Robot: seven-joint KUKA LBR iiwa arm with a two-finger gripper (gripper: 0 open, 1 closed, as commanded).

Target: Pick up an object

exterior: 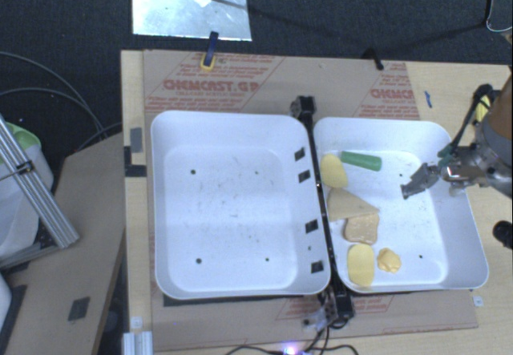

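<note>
My end effector [417, 183] hangs over the right-hand shallow white plastic bin [457, 221], near its right side, reaching in from the right at the end of my grey arm [489, 161]. Its dark metal tip points left and slightly down toward the bin floor. At this angle I cannot tell how it is set, and I see nothing gripped at the tip. It appears to touch none of the objects.

The things to pick all lie in the left half of that bin. A green cylindrical stick [361, 160] lies near the far wall, well apart from my tip. Just beside its left end sits a yellow rounded lump [334, 171]. Below that lies a pale tan wedge-shaped slice [349, 203], touching a tan toast-like square piece [361, 228]. Nearer the front wall are a yellow oval piece [361, 264] and a small yellow crinkled piece [389, 260] just beside it.

The left-hand shallow white plastic bin [232, 205] sits alongside on the cardboard-covered surface [264, 81].
</note>
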